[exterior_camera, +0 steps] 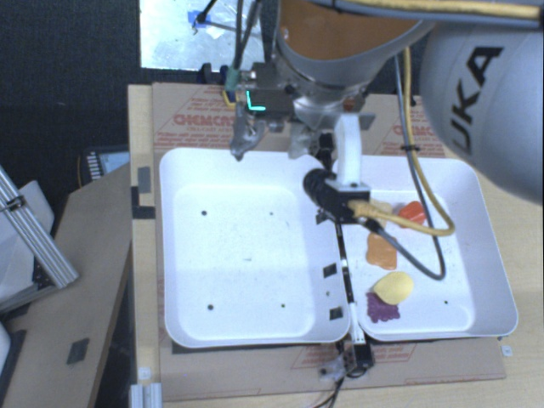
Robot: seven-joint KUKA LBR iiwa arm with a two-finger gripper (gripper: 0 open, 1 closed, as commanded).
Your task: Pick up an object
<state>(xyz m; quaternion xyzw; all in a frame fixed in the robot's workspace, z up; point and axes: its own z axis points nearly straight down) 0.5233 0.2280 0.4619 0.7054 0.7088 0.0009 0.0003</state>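
Yellow rounded plastic piece lies at five o'clock, untouched. My tool hovers at twelve over the left white bin, seemingly empty; next, reach across and descend.

A grey KUKA arm with an orange band reaches in from the right, its hand poised above the far rim of the left white bin. In the right bin lie a red-orange piece, an orange piece, a yellow object and a small purple one, the last two touching. Both bins rest on cardboard atop the table.
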